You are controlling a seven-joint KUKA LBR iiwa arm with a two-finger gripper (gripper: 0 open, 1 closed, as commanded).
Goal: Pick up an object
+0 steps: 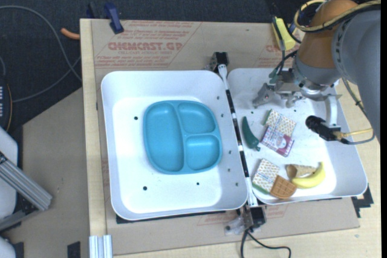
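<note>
So: arm (pixel 344 39) comes in from the right, wrist over the back of the right bin (pixel 351 157). Left bin (pixel 115 148) holds a blue divided plate (pixel 181 135), no target there by my read. Right bin has the pickables: banana (pixel 311 177) near the front, checkered packet (pixel 279 133) mid-bin, 2nd patterned packet (pixel 265 173) plus a waffle-ish brown piece (pixel 282 187) front-left, green pod-like item (pixel 249 133) by the divider. Gripper (pixel 281 93) sits low at the bin's back, above the checkered packet; can't tell its state, nothing visibly held. Step, I'd judge: approach/pre-grasp, pick not yet done. Next move prob needs aligning over one item, the checkered packet is nearest, then descending squarely; flat packets may slip.
</note>
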